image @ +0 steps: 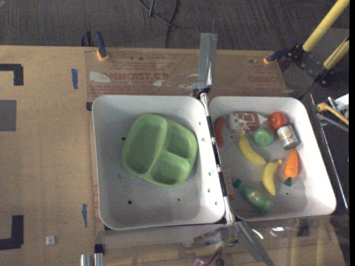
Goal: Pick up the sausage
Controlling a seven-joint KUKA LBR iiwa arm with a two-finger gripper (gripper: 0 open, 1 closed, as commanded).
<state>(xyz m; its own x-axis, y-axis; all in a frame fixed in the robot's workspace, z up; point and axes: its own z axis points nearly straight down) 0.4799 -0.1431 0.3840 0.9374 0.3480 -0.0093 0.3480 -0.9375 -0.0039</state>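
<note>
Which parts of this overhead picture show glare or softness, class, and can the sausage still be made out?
Camera view: soft overall, small labels unreadable; bright glare washes out the white rim of the right bin and the left bin; faint shadows under the green plate; the sausage reads as a blurred reddish shape by the dividing wall.

Two white bins under my camera.
I see a green sectioned plastic plate (160, 148) in the left white bin (111, 204); a reddish-brown sausage (219, 131) lies by the right white bin's (319, 198) left wall.
</note>
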